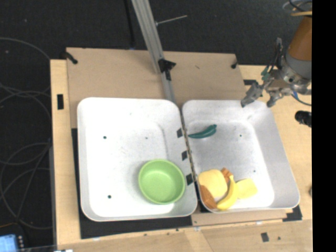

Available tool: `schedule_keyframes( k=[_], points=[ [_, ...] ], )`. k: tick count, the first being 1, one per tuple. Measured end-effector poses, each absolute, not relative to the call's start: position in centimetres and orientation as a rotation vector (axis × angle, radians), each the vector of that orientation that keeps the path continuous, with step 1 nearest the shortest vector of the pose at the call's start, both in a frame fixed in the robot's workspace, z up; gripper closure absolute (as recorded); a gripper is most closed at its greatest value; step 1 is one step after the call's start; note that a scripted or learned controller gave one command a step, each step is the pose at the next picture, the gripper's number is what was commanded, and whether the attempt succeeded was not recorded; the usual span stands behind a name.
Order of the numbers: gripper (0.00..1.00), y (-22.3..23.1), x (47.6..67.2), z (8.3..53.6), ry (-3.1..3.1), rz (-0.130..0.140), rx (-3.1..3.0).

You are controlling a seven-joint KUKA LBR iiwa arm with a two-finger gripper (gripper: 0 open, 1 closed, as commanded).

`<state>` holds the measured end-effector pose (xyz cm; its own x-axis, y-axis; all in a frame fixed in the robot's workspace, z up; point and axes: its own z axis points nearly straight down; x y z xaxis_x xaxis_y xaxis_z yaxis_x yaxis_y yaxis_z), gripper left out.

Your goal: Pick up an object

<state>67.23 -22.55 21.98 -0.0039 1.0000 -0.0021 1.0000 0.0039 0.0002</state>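
The task looks hardly begun. The gripper (261, 95) hangs at the upper right of the frame, over the far corner of the right bin (262, 140), with its jaws spread apart and nothing between them. The yellow toys (226, 188) lie at the lower edge of this bin, the teal piece (203, 132) near its upper left. The green bowl (161, 180) sits in the left bin (115, 140). Reaching, closing and lifting remain.

The grey KUKA arm (300, 62) wears an orange band above its wrist, topped by a looped grey cable. Below, a metallic wrist block with thin dark wires carries the two-finger gripper (261, 99), its jaws dark grey prongs.
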Motion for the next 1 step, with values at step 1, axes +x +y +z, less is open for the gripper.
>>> schedule_keyframes(
  k=[1],
  points=[
    [0.0,-22.63,67.2,21.99,2.225,-0.006,2.215]
  ],
)
